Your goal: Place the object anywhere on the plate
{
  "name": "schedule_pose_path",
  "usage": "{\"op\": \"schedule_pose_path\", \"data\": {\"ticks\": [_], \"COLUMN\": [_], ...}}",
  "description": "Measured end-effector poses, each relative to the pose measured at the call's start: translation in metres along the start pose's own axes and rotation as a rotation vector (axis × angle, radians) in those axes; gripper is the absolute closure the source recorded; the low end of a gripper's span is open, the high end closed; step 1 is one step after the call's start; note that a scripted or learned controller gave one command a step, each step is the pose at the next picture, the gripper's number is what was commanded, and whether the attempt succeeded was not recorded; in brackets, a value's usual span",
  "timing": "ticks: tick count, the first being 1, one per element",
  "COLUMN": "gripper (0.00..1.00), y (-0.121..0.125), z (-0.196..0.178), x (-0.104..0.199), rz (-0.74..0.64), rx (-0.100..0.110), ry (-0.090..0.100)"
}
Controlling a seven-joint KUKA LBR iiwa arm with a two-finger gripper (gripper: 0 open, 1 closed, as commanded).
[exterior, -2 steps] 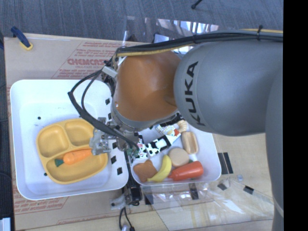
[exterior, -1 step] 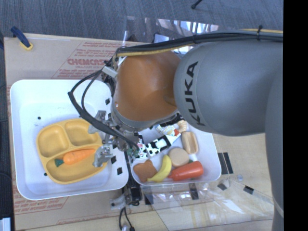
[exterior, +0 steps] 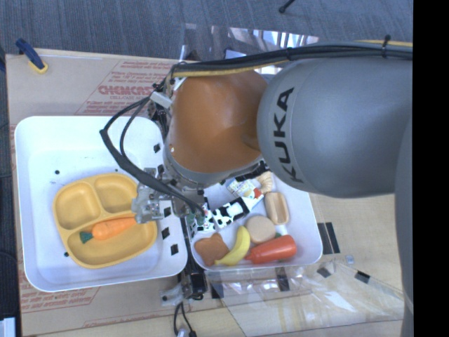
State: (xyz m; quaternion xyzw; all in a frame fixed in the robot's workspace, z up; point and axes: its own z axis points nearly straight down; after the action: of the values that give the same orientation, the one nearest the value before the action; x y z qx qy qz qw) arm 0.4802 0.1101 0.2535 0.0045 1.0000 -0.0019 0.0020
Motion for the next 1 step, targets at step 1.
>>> {"op": "schedule_pose_path", "data": {"ticks": [1], "gripper": [0.00], "y": [0.0000], "z": [0.0001], "x": [0.0000], "rz": [0.000], "rx": [0.000], "ry": [0.000]}}
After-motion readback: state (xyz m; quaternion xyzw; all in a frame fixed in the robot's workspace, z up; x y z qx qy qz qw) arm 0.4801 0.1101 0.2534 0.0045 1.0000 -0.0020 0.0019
